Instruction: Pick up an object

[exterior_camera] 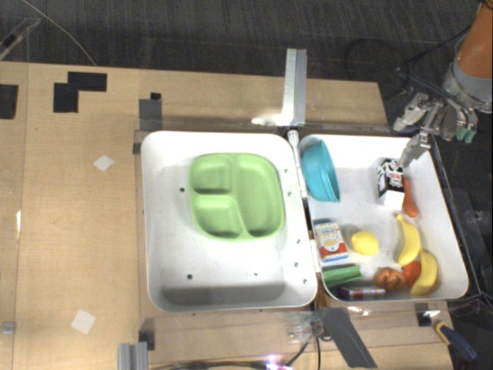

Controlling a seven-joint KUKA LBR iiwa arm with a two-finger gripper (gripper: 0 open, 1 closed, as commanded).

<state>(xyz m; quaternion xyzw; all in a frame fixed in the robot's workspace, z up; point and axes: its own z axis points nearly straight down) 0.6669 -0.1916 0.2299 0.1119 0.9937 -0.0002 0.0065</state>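
Landmark: the small black-and-white carton standing in the right bin, near its far right corner. The gripper hangs just above and to the right of that carton, at the bin's far right rim, below the arm's orange band; one thin finger slants down toward the carton's top. How wide the pincer stands cannot be told from this angle (the tips blur into the rim), and nothing is seen between them. Just right of the carton lies a slim orange-red piece, perhaps a carrot, touching or nearly so. Nearer the camera from the carton: two bananas, a lemon, a reddish fruit. Left of the carton, a blue bowl tilts on edge against the bin's left wall. Down-left of the carton, a small printed box, then a green item and a dark marker-like stick. Well left of the carton, the left bin holds a green divided plate.
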